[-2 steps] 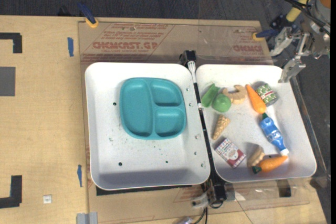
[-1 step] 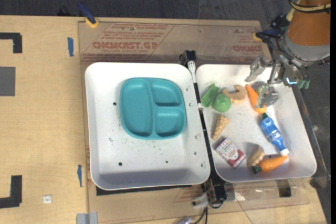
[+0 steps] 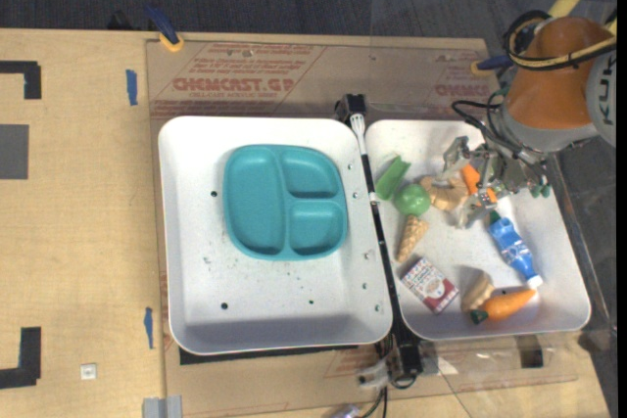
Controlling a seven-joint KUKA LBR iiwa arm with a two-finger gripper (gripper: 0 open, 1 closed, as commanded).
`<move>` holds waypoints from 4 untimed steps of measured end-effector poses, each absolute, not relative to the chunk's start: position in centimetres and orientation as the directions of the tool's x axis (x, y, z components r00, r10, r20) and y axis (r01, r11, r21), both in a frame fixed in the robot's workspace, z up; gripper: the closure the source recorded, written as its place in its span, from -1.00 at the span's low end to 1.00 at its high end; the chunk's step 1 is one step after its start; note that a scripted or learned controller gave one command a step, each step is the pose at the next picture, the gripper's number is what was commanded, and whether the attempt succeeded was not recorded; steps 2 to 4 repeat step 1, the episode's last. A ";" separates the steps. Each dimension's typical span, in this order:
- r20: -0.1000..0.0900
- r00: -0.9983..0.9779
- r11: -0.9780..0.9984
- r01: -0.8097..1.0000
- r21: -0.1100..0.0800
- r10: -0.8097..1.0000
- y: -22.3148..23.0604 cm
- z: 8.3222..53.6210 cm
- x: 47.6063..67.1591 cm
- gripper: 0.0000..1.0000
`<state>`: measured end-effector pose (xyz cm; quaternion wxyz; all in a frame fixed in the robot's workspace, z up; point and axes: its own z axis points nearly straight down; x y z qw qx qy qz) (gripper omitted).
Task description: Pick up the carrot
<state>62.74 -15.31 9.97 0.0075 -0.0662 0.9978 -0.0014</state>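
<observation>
The carrot (image 3: 507,304) lies at the right bin's (image 3: 573,255) near edge, well apart from the gripper (image 3: 480,179), whose finger state I cannot tell, hovering amid far-side clutter it might grab instead.

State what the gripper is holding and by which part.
Cannot be told. The gripper hangs over the right bin's far side among clutter; the carrot lies apart at the near edge.
</observation>
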 end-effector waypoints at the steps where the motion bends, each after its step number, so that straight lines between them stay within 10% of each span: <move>1: -0.022 -0.991 0.991 -0.134 -0.004 -0.134 -15.1 11.0 63.0 1.00; 4: -0.022 -0.991 0.991 -0.134 -0.004 -0.134 -15.1 11.0 63.0 1.00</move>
